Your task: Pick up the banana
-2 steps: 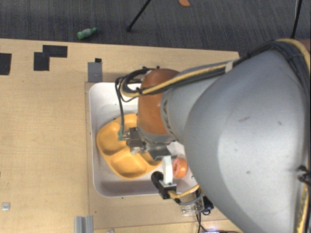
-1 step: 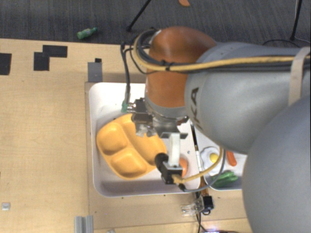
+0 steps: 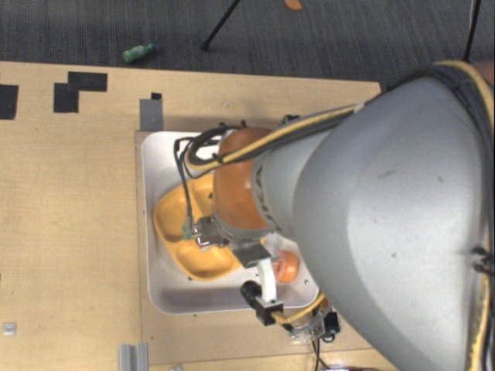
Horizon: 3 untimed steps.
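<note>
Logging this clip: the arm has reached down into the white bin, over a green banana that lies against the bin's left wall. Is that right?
Not quite. The banana is yellow, not green, as the camera view shows. The rest stands: the arm reaches down into the white bin, over the banana lying against its left wall.

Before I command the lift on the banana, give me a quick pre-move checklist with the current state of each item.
1. Banana in the white bin: ok, a yellow curved shape lies at the bin's left side.
2. Arm positioned over the bin: ok, the orange band sits right above the banana.
3. Pincer on the banana: cannot tell, the wrist hides it.
4. Banana between the fingers: cannot tell.
5. Neighbours: not ok, a small orange thing lies close to the banana's right.
6. Cable slack: ok, it loops loosely above the banana.
</note>
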Available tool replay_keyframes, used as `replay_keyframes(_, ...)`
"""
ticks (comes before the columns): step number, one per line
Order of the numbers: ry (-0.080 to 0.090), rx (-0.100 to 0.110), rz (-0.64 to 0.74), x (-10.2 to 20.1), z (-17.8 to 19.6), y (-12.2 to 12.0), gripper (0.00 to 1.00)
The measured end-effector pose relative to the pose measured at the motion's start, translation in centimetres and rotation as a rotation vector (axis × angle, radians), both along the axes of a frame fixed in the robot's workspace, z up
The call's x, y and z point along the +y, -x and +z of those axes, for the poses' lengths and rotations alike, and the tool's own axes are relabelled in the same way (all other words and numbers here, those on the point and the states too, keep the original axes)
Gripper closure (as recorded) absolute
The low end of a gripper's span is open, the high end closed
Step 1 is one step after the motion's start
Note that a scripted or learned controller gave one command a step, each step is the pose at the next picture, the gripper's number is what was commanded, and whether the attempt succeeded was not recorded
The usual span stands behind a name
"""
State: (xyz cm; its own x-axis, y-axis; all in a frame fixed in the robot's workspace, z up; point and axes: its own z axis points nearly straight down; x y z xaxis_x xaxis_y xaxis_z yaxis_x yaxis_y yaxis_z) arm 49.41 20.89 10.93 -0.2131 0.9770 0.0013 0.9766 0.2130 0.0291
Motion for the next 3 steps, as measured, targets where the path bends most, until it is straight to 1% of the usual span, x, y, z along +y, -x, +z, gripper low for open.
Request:
replay_keyframes(1, 0.011, 0.024, 0.32, 0.1, 6.9, 0.7, 1.0)
replay_keyframes(2, 0.011, 0.024, 0.32, 0.1, 6.9, 0.7, 0.0)
replay_keyframes(3, 0.014, 0.014, 0.527, 1.1, 1.0, -5.6, 0.0)
